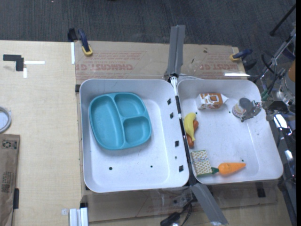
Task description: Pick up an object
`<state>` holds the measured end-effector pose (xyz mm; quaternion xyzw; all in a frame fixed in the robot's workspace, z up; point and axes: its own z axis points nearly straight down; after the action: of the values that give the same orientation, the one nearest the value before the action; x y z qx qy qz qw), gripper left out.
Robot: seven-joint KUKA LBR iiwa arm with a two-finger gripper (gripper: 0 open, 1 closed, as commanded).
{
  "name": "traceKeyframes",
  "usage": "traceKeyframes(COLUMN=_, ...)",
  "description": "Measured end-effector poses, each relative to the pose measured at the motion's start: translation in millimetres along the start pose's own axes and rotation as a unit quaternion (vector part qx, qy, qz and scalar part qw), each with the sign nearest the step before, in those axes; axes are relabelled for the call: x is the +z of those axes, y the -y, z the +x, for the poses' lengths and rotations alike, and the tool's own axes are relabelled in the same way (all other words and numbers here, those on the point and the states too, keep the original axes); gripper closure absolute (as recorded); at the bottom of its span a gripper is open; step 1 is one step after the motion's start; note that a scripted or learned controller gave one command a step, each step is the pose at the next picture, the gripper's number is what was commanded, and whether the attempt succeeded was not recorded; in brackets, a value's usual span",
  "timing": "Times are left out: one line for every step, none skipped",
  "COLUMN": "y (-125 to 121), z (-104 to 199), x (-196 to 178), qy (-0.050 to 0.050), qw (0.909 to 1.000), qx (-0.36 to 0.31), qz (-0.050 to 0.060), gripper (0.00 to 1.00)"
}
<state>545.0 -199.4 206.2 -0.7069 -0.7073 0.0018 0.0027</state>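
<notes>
Several small items share my right white bin [263, 145]: nearest my jaws [249, 109] lies a boxy orange-and-white carton [210, 100]. Whether my jaws are open I cannot tell (too blurred). Closing beside it could nudge it away.

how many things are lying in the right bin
5, maybe more hidden. Small carton near the back, round silvery item at back right, banana along the left wall, patterned packet at front left, carrot at the front.
</notes>
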Motion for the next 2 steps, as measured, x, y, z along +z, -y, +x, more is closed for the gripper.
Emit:
traceKeyframes(y=-67.0, z=25.9, x=115.7, qy=0.001, qw=0.9999, qx=0.016, qz=-0.002, gripper=0.00)
traceKeyframes(y=-67.0, z=25.5, x=108.8, qy=0.002, qw=0.9999, qx=0.015, qz=-0.001, gripper=1.00)
